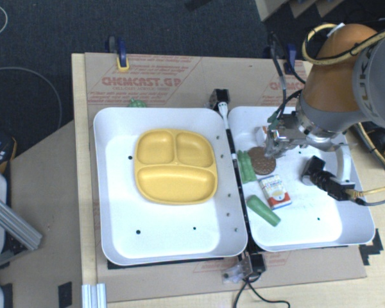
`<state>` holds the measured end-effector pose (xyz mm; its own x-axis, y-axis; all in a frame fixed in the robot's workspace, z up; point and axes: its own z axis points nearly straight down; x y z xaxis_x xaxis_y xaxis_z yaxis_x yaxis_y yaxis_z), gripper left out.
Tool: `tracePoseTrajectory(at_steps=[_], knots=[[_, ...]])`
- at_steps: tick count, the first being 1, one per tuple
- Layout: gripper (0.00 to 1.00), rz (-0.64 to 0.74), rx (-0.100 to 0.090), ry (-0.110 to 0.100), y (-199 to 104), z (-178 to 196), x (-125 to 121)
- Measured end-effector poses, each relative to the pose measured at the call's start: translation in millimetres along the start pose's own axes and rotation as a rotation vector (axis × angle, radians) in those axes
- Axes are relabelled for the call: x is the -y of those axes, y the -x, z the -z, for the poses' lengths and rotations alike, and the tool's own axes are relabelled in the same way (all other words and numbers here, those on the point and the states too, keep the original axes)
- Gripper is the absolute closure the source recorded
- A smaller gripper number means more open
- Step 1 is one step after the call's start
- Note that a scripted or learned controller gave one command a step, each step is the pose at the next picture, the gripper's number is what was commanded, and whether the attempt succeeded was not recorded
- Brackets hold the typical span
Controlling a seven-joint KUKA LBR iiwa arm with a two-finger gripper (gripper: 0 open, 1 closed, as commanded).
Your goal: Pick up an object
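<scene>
The gripper [274, 147] hangs low over the right bin [321, 230], its metal tip just above the far edge of a brown round disc [264, 164]; whether it is spread or closed, I cannot tell, and nothing shows clasped in it. The step in hand looks like the descent onto a pick. The next move calls for dropping straight onto the disc, which looks flat and thin, so it may be hard to grip.

Just left of the tip lies a green stick [245, 167], smooth and narrow. Nearer the camera sits a small red-and-white packet [275, 192], then a second green stick [264, 211].

Well to the left, the other bin [115, 191] holds a glossy yellow divided plate [176, 166] with three compartments.
</scene>
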<state>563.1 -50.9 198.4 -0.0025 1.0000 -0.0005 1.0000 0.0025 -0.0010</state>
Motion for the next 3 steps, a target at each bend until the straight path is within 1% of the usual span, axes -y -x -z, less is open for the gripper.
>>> tracePoseTrajectory(at_steps=[1, 2, 3], knots=[[1.00, 0.004, -0.002, 0.011, -52.7, 117.2, 37.7], [1.00, 0.003, -0.003, 0.010, -81.9, 184.2, 84.6], [1.00, -0.008, 0.000, -0.008, -31.6, 96.8, 84.6]])
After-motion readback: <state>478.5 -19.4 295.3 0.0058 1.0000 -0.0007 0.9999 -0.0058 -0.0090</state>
